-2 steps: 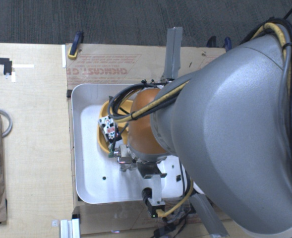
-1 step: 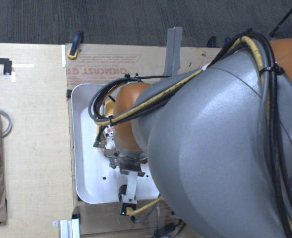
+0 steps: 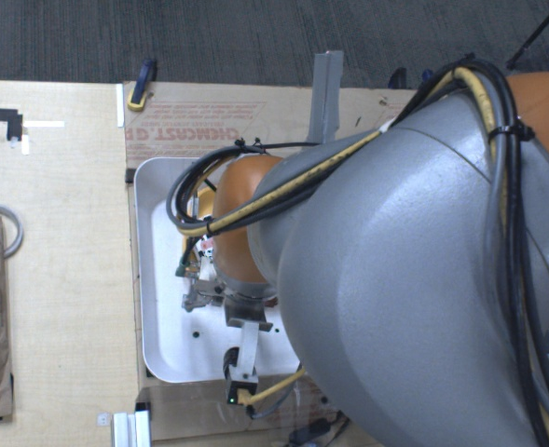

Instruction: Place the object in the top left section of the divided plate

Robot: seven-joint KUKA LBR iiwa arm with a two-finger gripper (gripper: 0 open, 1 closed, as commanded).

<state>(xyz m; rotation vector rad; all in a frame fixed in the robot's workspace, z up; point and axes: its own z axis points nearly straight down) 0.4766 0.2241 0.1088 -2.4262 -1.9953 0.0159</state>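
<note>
The grey arm (image 3: 414,277) is nearest the lens and covers the right half of the scene. Its orange band (image 3: 241,226) marks where the wrist turns down into the white bin (image 3: 151,277).

The gripper (image 3: 209,296) sits under that wrist, low over the bin's floor towards the near left corner. It is seen from above and behind its own hardware, so I cannot tell whether it is wide, narrow or holding anything.

Outward from it, a bare strip of bin floor runs along the left wall. A small dark speck (image 3: 197,333) lies there, perhaps a mark rather than a thing. The bin rests on a cardboard sheet (image 3: 218,119) on the pale bench (image 3: 60,203).

The arm hides the rest of the bin, so where the object and the divided plate lie cannot be told. Judged from this alone, the placing cannot be called done. At best the arm is in the middle of a reach, with the carry and release into the top left section left to do.
</note>
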